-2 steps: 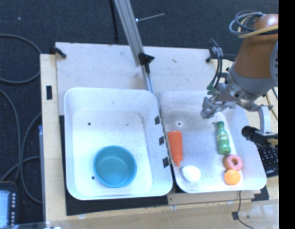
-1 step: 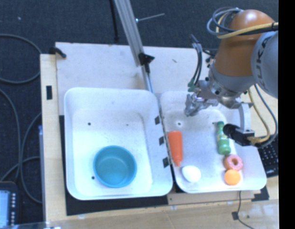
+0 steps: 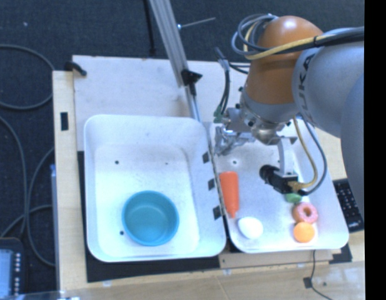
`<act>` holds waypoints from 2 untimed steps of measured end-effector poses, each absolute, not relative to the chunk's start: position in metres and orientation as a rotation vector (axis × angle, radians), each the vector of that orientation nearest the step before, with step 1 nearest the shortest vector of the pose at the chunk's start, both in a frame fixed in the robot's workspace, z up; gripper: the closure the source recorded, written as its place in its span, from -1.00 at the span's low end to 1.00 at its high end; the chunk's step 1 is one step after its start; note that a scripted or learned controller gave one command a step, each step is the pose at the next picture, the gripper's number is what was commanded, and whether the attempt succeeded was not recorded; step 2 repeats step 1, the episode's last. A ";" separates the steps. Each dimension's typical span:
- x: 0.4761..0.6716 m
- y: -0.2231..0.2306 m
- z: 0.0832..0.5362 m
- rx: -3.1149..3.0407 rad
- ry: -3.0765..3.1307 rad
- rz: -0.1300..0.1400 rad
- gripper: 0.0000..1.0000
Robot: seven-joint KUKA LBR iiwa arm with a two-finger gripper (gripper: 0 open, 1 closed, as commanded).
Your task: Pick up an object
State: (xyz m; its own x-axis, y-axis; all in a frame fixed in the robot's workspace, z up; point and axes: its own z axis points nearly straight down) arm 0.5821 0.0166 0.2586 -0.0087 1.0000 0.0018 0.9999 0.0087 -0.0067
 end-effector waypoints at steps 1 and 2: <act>0.583 0.068 0.257 -2.210 -2.230 0.000 1.00; 0.583 0.068 0.257 -2.210 -2.230 0.000 1.00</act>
